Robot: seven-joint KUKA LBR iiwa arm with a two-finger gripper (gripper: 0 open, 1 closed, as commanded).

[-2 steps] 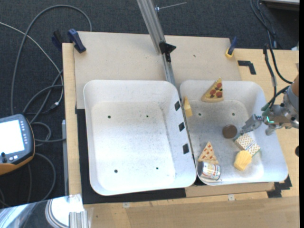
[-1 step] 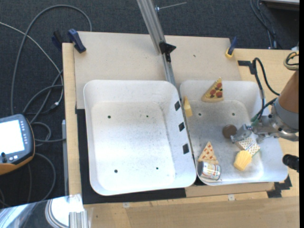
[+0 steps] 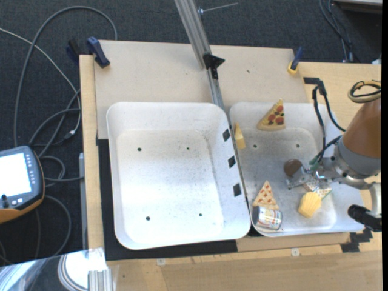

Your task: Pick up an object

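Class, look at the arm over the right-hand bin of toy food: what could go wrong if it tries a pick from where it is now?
1. The gripper sits among a brown piece and a yellow corn-like piece lying close together, so it may nudge one while going for the other.
2. The small can and a pizza slice lie against the right bin near wall, likely leaving little room for a grasp.

dark carpet floor (image 3: 36, 71), loose cables (image 3: 54, 35), pale wooden bench (image 3: 151, 71)
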